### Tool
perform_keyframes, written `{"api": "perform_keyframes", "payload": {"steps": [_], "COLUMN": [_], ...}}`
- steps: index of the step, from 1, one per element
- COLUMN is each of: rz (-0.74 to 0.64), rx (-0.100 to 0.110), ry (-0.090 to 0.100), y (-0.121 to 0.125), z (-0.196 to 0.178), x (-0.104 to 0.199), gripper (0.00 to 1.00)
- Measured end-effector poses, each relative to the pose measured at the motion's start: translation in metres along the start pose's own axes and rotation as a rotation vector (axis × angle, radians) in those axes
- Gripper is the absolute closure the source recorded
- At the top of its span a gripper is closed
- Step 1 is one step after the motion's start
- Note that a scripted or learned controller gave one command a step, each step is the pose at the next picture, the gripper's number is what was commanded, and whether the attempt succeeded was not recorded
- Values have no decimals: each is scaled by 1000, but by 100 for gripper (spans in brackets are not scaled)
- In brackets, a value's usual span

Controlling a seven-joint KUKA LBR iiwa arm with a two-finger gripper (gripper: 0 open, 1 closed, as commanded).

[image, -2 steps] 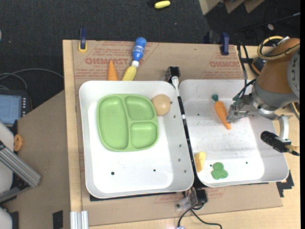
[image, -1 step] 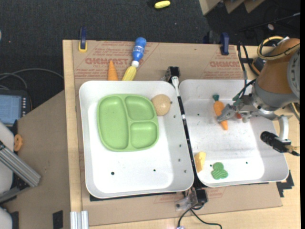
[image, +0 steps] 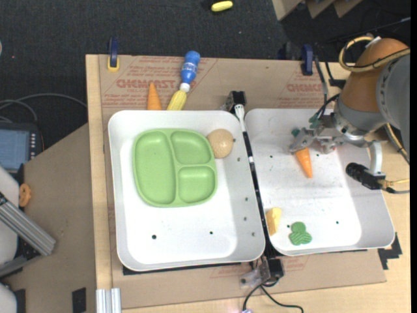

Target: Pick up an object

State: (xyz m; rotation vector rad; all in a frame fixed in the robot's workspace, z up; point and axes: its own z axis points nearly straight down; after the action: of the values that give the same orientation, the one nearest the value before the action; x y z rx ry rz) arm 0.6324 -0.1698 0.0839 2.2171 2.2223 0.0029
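Red print on the cardboard sheet [image: 215, 77] is too blurred to read reliably.

The right bin [image: 365, 233] has bare floor through its middle and lower right; an orange carrot [image: 304, 161] lies toward its upper left, just below the pincer [image: 315, 139], and a yellow piece [image: 273, 220] with a green piece [image: 300, 234] crowd its lower-left corner. In the left bin [image: 130, 240], a green divided plate [image: 174, 167] and a tan ball [image: 221, 143] occupy the upper part, the lower part bare.

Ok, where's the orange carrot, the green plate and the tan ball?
orange carrot [image: 304, 162], camera view, middle of its body.
green plate [image: 154, 168], camera view, floor of its big compartment.
tan ball [image: 221, 142], camera view, its top.
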Motion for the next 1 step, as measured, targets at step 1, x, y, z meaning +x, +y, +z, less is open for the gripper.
{"api": "perform_keyframes", "payload": {"steps": [1], "rz": [1], "rx": [-1], "ry": [-2], "y": [-1], "z": [-12], "x": [0], "gripper": [100]}}
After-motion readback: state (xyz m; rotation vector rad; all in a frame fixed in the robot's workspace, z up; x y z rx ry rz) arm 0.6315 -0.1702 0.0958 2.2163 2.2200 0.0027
